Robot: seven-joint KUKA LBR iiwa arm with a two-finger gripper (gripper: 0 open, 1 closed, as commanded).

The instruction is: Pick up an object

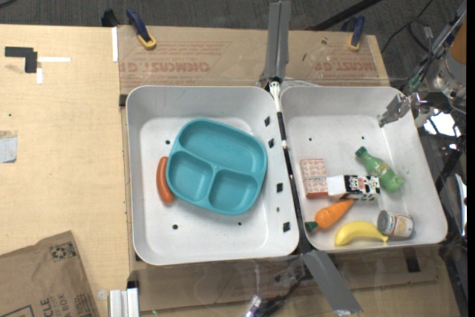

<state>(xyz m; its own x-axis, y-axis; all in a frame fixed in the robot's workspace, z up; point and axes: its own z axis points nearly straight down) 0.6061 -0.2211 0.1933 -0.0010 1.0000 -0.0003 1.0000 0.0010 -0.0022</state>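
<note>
The right bin (334, 111) holds several small items: a green bottle (379, 169), a pink box (314, 177), a black-and-white carton (356, 186), a carrot (333, 213), a banana (360, 234) and a small can (395, 224). My gripper (393, 110) hangs at that bin's far right rim, above and behind the green bottle, well apart from every item. Nothing is visible in it.
In the left bin (148, 122) a teal divided plate (216, 167) lies with an orange sausage (164, 180) beside its left edge. A grey divider bar (278, 48) runs between the bins. Clamps, cables and cardboard surround the bench.
</note>
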